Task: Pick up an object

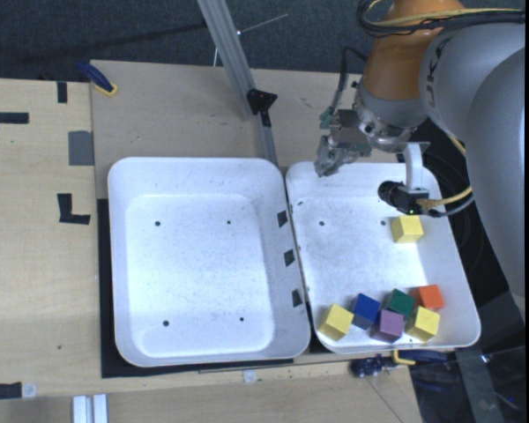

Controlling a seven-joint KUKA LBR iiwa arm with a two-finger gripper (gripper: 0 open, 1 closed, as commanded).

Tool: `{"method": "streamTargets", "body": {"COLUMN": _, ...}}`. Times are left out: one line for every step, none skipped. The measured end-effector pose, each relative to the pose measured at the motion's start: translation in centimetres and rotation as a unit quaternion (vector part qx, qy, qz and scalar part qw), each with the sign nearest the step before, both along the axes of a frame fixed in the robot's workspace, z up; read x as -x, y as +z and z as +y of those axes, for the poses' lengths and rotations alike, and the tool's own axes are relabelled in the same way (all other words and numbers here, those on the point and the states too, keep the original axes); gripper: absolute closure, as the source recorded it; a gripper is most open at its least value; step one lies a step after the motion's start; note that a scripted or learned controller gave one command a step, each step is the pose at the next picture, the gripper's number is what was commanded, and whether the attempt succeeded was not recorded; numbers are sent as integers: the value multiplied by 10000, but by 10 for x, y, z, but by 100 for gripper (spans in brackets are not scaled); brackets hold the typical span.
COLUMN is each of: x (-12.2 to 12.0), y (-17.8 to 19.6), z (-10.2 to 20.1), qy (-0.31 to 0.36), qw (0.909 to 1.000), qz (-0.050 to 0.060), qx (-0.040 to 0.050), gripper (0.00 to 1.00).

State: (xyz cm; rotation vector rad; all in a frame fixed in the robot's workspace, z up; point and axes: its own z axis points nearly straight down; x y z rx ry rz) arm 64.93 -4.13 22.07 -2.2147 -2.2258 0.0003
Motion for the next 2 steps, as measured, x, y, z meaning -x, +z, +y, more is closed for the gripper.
{"method": "streamTargets", "body": {"x": 25, "y": -5, "z": 57, "qy": 8, "qw": 10000, "qz": 11, "qx": -4, "gripper": 100}}
{"method": "streamTargets", "body": {"x": 39, "y": -7, "z": 114, "qy": 13, "qw": 10000, "qz": 10, "qx": -5, "gripper": 100}}
